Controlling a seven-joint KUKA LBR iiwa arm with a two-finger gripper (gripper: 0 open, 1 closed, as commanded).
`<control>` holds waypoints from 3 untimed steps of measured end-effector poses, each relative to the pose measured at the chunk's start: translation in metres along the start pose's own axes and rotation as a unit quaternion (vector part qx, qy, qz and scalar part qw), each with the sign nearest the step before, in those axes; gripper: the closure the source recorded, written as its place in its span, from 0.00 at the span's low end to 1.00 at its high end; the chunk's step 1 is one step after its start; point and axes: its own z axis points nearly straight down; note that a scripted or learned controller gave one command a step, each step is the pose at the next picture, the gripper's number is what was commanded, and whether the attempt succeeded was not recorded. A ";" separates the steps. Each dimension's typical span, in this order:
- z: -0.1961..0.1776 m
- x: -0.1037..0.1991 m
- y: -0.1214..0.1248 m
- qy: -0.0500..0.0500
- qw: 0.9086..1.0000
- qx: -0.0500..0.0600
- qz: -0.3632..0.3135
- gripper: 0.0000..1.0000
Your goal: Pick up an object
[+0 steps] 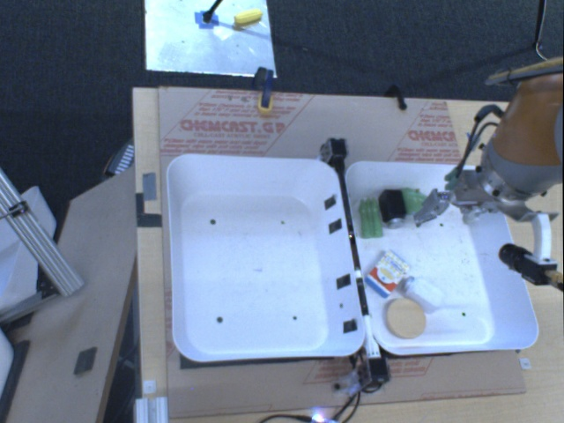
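My gripper (434, 208) hangs over the upper part of the right bin (515, 311), at the end of my arm (529, 144), which enters from the right of the camera view. Nothing lies between its fingers that I can make out. Whether they stand apart or closed cannot be told from this angle.

Candidate objects, located relative to the gripper:
- A black block (392, 205) lies just beside the gripper, on the side toward the bin divider.
- A green ridged piece (370, 218) lies beyond the black block, against the divider wall.
- A second green item (413, 199) sits between the black block and the gripper, partly hidden.
- A white, red and blue packet (387, 273) lies nearer the camera than the gripper, well below it in the view.
- A white cylinder (421, 293) lies beside the packet.
- A tan disc (406, 318) lies farthest from the gripper, near the front wall of the bin.

The left bin (189, 324) is beyond the divider.

Step in hand, as I judge it: approach. No object is yet taken.

Next move: centre the gripper over one item, most readily the black block. Descend with the fingers straddling it, then close and lift. The nearby green items crowd that block, so the descent calls for precise alignment.
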 end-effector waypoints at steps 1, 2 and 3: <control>-0.025 0.114 0.004 0.001 1.000 -0.001 -0.005 0.00; 0.085 0.037 0.016 -0.001 1.000 0.001 0.003 0.00; 0.119 0.049 0.083 0.004 0.999 0.032 0.006 0.00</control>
